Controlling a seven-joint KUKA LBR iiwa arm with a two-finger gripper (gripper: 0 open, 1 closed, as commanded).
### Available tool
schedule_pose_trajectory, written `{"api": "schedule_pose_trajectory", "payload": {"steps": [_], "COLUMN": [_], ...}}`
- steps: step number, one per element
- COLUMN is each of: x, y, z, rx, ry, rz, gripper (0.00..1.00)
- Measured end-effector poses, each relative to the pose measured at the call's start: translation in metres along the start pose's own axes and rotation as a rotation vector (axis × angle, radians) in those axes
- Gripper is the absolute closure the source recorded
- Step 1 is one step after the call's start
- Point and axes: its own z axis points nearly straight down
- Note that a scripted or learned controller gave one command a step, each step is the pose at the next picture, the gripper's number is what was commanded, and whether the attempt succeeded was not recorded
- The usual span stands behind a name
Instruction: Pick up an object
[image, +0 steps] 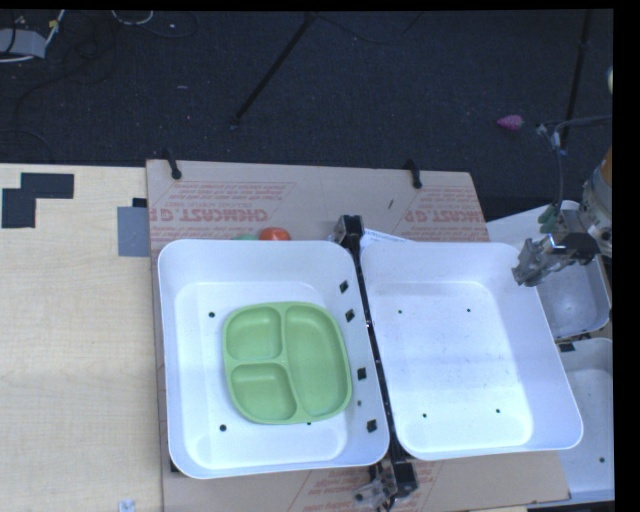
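1. Bench seen from above at a slant, bearing two shallow white plastic bins side by side on a brown printed cardboard sheet (300, 200).
2. The left white bin (185, 290) held a pale green plastic plate with three compartments (287, 362), lying flat near the bin's middle, a little toward its right wall.
3. The right white bin (545, 400) sat just beside the left one, with a row of black clips (362, 340) running along the seam between them.
4. A small red-orange rounded object (274, 235) lay outside the bins, just behind the left bin's far rim, on the cardboard.
5. The robot's grey metal gripper (545, 258) hung at the right bin's upper right corner, over its rim, well apart from the green plate.
6. Nothing could be seen between its fingers; whether they were spread or pressed together could not be told.
7. A light wooden tabletop (70, 350) lay left of the cardboard, carrying dark square patches (40, 195).
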Motion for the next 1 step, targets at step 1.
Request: {"api": "schedule_pose_trajectory", "payload": {"steps": [1], "x": [0.0537], "y": [-0.0067], "z": [0.0014], "rx": [0.003], "ry": [0.002], "rz": [-0.001], "gripper": [1.0]}}
